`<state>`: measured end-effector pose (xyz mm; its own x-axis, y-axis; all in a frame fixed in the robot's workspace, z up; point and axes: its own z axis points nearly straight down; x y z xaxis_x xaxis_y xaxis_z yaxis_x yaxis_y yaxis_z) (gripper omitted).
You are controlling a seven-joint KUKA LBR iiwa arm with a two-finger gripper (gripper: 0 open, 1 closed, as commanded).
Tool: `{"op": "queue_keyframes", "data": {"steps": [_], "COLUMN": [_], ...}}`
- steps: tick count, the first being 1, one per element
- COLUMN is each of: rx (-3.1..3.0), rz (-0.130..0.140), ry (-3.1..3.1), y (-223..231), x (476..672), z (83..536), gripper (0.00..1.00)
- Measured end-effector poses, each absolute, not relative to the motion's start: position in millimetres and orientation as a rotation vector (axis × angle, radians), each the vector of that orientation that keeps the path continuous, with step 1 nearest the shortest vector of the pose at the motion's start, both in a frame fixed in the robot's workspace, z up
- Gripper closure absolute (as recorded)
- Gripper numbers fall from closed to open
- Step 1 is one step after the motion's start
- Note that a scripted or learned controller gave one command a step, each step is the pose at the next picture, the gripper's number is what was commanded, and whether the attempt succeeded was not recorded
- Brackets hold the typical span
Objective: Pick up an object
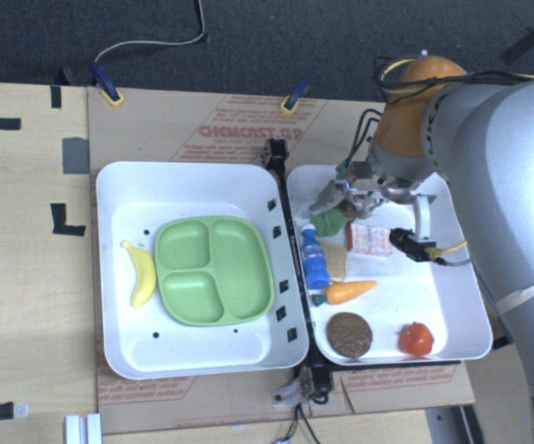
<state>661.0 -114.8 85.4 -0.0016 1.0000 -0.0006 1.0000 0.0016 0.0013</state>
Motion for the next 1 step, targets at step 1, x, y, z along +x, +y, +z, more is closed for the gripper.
{"op": "queue_keyframes", "data": {"steps": [1], "rx": [2.230], "rz": [-0.019], "ry": [2.235], "y": [-114.8], "x": [657.0], "z": [92.7], "gripper": [1.00]}}
